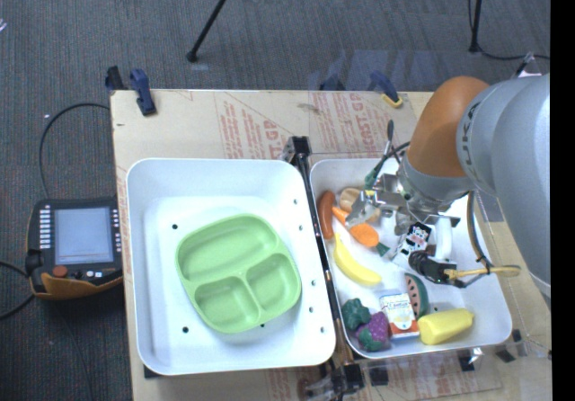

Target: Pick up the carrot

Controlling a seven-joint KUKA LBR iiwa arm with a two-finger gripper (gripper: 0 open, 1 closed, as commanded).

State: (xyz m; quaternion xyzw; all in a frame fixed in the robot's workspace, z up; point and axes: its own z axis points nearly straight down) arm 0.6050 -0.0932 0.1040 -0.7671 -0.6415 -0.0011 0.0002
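Nearest, along the lower right of the frame, the right bin (499, 322) holds a yellow lemon-like piece (444, 325), a small carton (397, 311), purple grapes (375, 330) and a green broccoli piece (354, 311). Just above them lie a watermelon slice (416, 289) and a banana (356, 265). The green divided plate (237, 273) sits in the left bin (153, 210). Farther up, at right centre, the carrot (362, 234) lies in the right bin just above the banana's upper end, with the gripper (371, 209) directly over it, touching or nearly so; whether its fingers are open or closed cannot be told. The grey arm (512, 156) slants down from the right edge, orange band (446, 125) uppermost.
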